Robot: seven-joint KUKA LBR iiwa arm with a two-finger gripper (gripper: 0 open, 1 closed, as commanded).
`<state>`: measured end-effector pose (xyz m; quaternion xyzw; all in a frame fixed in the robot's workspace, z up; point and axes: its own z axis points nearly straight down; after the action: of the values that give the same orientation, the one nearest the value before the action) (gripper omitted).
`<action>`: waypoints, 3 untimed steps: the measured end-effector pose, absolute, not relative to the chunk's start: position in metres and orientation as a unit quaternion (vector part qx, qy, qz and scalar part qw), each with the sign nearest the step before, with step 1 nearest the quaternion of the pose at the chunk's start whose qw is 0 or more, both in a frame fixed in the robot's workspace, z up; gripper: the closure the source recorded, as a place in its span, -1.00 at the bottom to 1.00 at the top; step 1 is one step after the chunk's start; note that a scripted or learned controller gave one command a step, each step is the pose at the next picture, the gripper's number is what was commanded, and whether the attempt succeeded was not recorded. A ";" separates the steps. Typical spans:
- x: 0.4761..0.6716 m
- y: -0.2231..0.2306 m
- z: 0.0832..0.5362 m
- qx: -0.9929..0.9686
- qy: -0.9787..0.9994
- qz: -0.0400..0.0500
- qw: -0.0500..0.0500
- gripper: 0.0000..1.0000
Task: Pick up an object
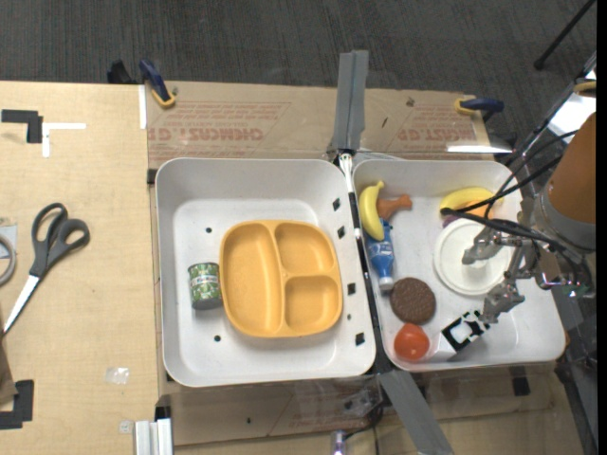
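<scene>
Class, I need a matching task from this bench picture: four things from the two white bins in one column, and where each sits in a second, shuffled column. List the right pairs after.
Things
1. yellow divided tray
2. green can
3. brown cookie
4. red tomato

Places
A. near front edge of right bin
B. middle of left bin
C. right bin, between the blue bottle and the tomato
D. left bin, beside the tray's left edge

Pairs: 1-B, 2-D, 3-C, 4-A
</scene>
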<state>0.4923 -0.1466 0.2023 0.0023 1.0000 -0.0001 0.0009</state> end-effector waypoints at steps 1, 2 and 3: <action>0.494 -0.130 0.110 0.027 1.000 -0.003 0.009 -1.00; 0.620 -0.104 0.098 0.075 0.997 0.000 0.004 -1.00; 0.601 -0.100 0.093 0.121 0.993 0.000 0.002 -1.00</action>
<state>0.6008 -0.0995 0.0931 0.1212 0.9926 -0.0001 0.0017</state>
